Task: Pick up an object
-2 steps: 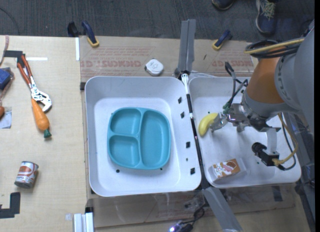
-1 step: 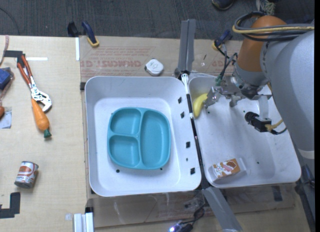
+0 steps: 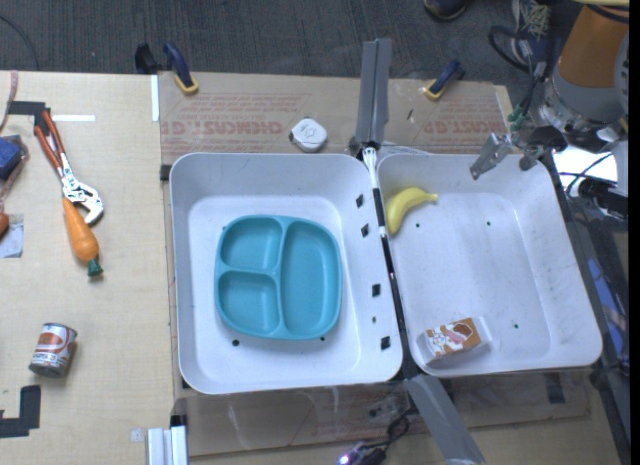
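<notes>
Banana or box: two light picks in the right bin

Banana point(image 3: 407, 205) lies at about ten o'clock in the right bin point(image 3: 560, 283), close against the divider wall, curved with its stem toward the centre. It looks light and a little soft, with a smooth skin that could slide, so I would guess a hold across the thick middle of the curve, squeezed gently. At six o'clock in the same bin, near the front rim, sits a small carton point(image 3: 454, 340) with a brown and white print; it seems stiff-sided and light, best pinched across its narrow faces.

The pincer point(image 3: 505, 150) hangs at the bin's twelve o'clock rim, well apart from both things, with nothing between its fingers. They are small and dark against the cabling, and how wide they stand I cannot tell.

The left bin point(image 3: 190, 283) carries a teal divided tray point(image 3: 280, 276). The arm's upper part is cut off at the frame's corner, and the carton's print is too small to read.
</notes>
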Controlling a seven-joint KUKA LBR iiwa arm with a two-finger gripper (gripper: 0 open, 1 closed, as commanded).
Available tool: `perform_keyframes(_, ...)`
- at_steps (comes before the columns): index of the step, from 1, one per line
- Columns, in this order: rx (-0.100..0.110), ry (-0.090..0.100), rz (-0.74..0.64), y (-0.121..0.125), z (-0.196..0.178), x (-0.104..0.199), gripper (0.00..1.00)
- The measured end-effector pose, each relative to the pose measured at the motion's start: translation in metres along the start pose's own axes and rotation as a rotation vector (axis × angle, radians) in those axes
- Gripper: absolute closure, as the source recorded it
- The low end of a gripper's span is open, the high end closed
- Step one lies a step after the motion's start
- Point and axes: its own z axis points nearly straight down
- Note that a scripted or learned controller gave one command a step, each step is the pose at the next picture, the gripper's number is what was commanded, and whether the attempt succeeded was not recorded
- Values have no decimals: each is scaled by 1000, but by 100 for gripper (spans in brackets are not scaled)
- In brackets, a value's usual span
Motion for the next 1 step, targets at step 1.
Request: perform_keyframes(1,5,2,99,7,108,46,0)
